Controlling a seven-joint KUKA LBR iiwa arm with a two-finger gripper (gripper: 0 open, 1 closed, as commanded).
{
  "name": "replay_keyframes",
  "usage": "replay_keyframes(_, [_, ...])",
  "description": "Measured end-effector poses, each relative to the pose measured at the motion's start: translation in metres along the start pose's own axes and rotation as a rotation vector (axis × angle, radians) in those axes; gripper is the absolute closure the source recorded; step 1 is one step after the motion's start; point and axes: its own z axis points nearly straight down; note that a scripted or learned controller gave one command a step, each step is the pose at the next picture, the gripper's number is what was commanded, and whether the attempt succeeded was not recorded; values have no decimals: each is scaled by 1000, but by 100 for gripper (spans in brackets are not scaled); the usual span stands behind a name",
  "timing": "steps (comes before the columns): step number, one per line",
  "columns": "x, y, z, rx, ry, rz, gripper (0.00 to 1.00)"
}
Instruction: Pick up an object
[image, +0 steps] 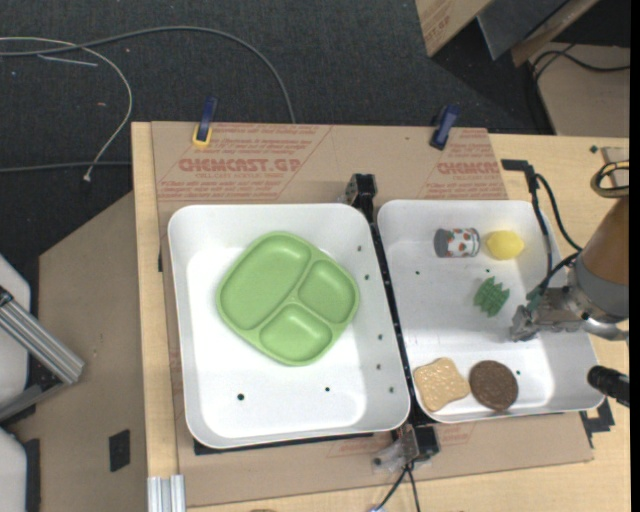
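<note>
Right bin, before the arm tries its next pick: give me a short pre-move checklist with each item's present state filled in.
1. Gripper inside the right bin: ok.
2. Nothing seen between its fingers: ok.
3. Finger opening: cannot tell.
4. Nearest target, the green toy, lies apart from the lemon and small can: ok.
5. Cracker and brown cookie lie side by side at the near wall, so tight for a grasp: not ok.
6. Green plate in the left bin, out of the way: ok.

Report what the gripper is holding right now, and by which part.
Nothing visibly held: the gripper sits low in the right bin, just right of the green toy, with nothing between its fingers.
</note>
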Motion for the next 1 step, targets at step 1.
replay_keyframes(1, [-1, 1, -64, -6, -4, -1, 100])
